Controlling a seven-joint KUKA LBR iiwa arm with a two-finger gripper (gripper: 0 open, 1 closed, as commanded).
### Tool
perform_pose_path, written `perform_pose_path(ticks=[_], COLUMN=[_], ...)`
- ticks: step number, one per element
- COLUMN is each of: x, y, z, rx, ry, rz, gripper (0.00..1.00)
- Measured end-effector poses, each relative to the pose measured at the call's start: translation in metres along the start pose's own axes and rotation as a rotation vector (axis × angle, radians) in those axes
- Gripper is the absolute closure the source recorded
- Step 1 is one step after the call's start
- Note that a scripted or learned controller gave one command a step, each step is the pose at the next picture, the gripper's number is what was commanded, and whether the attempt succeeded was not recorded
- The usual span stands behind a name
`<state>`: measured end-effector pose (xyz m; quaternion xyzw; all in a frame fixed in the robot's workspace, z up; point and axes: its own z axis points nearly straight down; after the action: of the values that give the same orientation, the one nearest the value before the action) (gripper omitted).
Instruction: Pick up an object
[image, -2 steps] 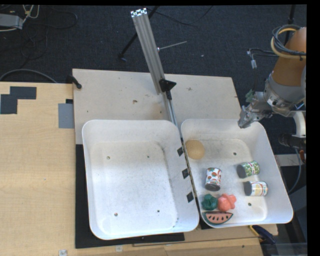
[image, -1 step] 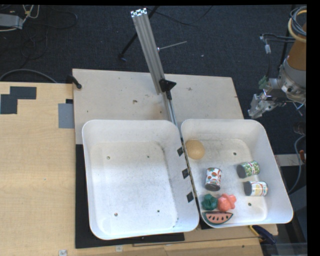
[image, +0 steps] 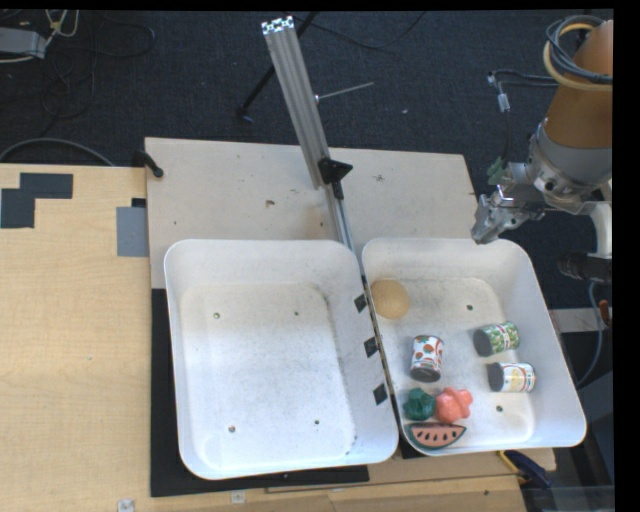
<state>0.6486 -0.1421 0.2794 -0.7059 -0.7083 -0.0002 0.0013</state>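
The right bin (image: 520, 262) holds several small objects: a tan ball (image: 389, 298) at its left wall, a can with a red-dotted label (image: 426, 357), a green-labelled can lying on its side (image: 497, 338), a yellow-labelled can on its side (image: 512, 377), a green toy (image: 418, 405), an orange-red toy (image: 454, 403) and a watermelon slice (image: 438, 435). My gripper (image: 487, 226) hangs above the bin's far right rim, well away from all the objects. Nothing shows between its fingers.
The left bin (image: 200, 300) sits beside the right one, with black clips along the shared wall. A slanted aluminium bar (image: 305, 110) rises from behind the bins. A wooden table lies to the left, and cables trail on the dark floor behind.
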Motion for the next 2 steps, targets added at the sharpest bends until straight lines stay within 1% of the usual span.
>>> perform_pose_path(ticks=[1,2], x=[0.039,0.095], y=[-0.014,-0.030], z=[0.005,0.023], rx=[0.003,0.004], ry=[0.000,0.001], rz=[0.000,0.000], gripper=[1.00,1.00])
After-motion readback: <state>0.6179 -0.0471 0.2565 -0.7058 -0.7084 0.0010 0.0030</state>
